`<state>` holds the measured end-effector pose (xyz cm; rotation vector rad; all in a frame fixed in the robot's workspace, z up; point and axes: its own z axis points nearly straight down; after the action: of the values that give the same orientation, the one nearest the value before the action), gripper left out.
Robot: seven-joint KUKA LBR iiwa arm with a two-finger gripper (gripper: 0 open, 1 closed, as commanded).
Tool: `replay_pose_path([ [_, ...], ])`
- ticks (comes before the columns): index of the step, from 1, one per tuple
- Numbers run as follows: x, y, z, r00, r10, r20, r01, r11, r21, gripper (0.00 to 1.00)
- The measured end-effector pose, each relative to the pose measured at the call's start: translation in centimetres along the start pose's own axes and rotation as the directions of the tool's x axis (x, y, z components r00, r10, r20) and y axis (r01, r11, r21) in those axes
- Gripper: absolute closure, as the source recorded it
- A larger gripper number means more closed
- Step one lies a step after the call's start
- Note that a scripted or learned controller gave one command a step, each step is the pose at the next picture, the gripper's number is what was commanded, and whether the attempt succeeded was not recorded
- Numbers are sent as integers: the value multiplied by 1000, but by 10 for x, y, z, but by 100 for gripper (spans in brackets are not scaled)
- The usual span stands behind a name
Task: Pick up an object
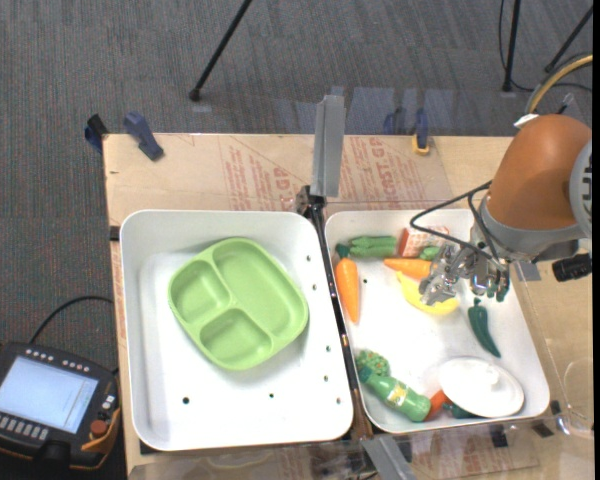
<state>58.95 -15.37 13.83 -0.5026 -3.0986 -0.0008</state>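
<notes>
Over the plywood bench (230, 173), the metal gripper (442, 286) hovered above a yellow plastic banana (430, 301) (finger state untellable), apparently needing descent next.

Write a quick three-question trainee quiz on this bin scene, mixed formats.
1. True or false: the green three-compartment plastic plate lies in the left white bin.
2. Multiple choice: the claw hovers over which item? A) the white round lid B) the yellow banana-like toy C) the green bottle
3. Fill in: the orange toy carrot lies along the right white bin's ____ wall.

Key: 1 true; 2 B; 3 left.
</notes>
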Motion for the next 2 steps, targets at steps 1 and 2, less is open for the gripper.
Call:
replay_pose_path([
  [1,28,22,54,998,-64,-4,64,998,0,100],
  [2,28,23,54,998,-64,-4,64,998,0,0],
])
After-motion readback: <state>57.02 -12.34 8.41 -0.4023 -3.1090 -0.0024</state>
